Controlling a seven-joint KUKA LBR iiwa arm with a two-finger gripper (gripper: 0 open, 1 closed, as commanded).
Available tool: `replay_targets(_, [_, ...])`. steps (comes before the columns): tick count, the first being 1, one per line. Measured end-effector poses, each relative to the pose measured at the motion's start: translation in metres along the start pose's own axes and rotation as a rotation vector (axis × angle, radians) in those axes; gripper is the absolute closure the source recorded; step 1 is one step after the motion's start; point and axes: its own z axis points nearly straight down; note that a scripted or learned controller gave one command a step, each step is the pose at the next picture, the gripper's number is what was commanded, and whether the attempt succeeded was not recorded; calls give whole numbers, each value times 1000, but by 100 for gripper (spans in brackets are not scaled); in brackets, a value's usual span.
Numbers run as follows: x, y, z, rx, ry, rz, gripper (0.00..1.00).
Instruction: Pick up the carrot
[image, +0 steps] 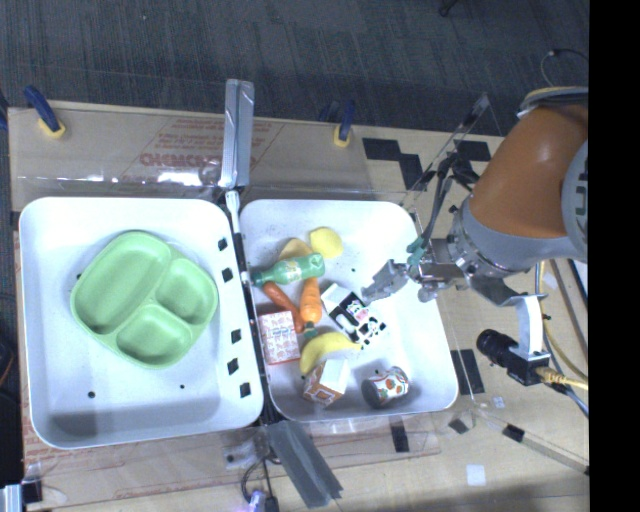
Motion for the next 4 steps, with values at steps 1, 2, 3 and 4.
replay_targets(1, [57, 56, 90, 2, 0, 113, 0])
replay_targets(2, [63, 40, 90, 3, 1, 53, 0])
replay_targets(3, [45, 63, 189, 0, 0, -31, 0])
replay_targets(4, [45, 62, 180, 2, -2, -34, 100])
